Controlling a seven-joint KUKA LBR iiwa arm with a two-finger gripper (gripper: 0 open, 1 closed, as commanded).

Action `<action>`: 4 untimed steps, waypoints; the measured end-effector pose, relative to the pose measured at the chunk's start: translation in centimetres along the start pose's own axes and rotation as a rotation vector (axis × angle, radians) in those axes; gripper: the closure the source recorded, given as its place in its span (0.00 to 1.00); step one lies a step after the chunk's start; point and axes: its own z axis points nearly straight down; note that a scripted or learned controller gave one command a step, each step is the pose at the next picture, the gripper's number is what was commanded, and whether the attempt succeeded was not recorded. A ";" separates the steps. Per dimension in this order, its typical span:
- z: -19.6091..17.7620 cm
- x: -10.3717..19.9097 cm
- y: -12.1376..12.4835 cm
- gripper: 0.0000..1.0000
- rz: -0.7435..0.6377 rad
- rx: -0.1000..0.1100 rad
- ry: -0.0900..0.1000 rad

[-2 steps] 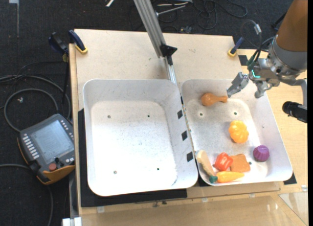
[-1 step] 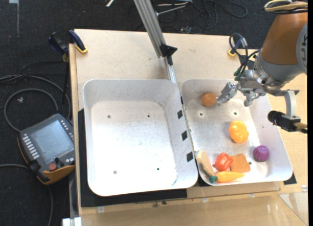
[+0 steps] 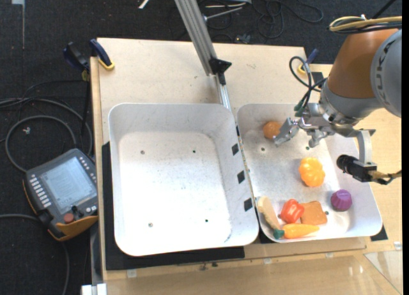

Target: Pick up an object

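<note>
The right bin (image 3: 255, 159) holds several toy foods. A small orange ball (image 3: 271, 129) lies near its far left corner. A yellow pepper (image 3: 311, 172) sits in the middle and a purple piece (image 3: 341, 200) lies at the right. A red pepper (image 3: 291, 211), a brown block (image 3: 314, 213), a carrot (image 3: 299, 230) and a beige piece (image 3: 268, 211) crowd the near edge. My gripper (image 3: 301, 134) hangs over the bin's far part, open, with nothing between its fingers. Its left finger (image 3: 285, 131) is just right of the orange ball.
The left bin (image 3: 128, 179) is beside the right one, with a metal camera pole (image 3: 192, 22) rising behind the divide. A teach pendant (image 3: 61, 188) lies off the bench at left. Cables trail across the dark floor.
</note>
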 end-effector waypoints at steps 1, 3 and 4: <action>5.8 -0.7 0.5 0.00 0.001 0.002 0.000; -1.9 -0.7 1.3 1.00 -0.002 -0.011 -0.002; -6.3 -0.2 1.3 1.00 -0.003 -0.011 -0.001</action>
